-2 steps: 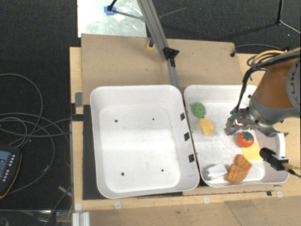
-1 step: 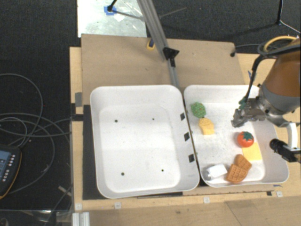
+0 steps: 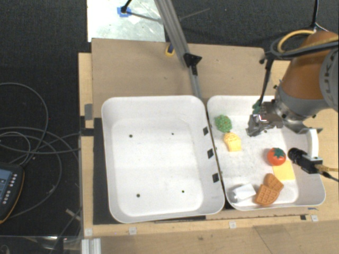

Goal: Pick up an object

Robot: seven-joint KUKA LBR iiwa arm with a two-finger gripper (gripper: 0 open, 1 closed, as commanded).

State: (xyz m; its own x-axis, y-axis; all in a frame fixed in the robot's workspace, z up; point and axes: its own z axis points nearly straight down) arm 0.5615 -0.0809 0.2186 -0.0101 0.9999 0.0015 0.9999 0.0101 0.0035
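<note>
here, gripper [image 3: 258, 125] low over right bin [image 3: 241, 106], finger state unclear, green broccoli toy [image 3: 223, 123] and yellow piece [image 3: 232, 142] just beside

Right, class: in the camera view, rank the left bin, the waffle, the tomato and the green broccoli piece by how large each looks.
1. left bin, by far the largest.
2. waffle.
3. tomato and green broccoli piece: these look about alike, so no ranking between them.

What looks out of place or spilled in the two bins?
Nothing stands out. The green toy, yellow piece, tomato, waffle and white item all lie inside the right bin, none spilled.
</note>
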